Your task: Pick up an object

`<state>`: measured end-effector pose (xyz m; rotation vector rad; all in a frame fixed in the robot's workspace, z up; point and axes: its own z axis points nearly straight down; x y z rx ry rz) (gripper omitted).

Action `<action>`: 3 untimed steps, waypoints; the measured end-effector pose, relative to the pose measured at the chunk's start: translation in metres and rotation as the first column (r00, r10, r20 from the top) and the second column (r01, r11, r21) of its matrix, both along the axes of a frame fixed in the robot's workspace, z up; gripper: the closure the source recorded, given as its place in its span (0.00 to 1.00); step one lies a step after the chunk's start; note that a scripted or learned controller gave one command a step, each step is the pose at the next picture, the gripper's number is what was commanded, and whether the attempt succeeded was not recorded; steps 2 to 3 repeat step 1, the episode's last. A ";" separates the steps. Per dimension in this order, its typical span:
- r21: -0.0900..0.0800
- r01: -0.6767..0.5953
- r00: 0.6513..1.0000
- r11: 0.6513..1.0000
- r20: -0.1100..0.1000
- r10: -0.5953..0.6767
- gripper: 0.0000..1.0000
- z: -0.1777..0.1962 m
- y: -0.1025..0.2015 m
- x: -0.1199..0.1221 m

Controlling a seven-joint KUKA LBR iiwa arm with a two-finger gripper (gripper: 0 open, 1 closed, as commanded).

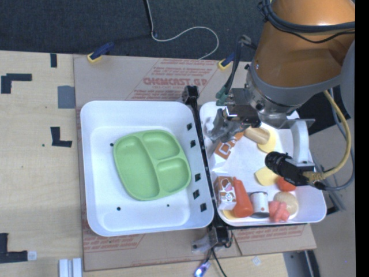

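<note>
the jaws [222, 126] were lowered into the far left corner of the right bin [316, 213], just above a small orange-and-white packet [225, 149]; whether they were released or clenched could not be told. the other objects, such as a red carton [233, 196], were piled toward the near end, probably for picking. a green divided plate [153, 164] was laid in the left bin [95, 131].

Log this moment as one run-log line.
arm: over right bin | gripper: low at its left end, grasp unclear | green divided plate: left bin | pick: unconfirmed
</note>
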<state>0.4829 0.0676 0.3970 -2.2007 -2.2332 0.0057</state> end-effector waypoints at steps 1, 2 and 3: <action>0.000 0.008 1.000 1.000 0.012 -0.008 1.00 0.064 0.043 0.001; 0.000 0.008 1.000 1.000 0.012 -0.008 1.00 0.064 0.043 0.001; 0.000 0.008 1.000 1.000 0.012 -0.008 1.00 0.064 0.043 0.001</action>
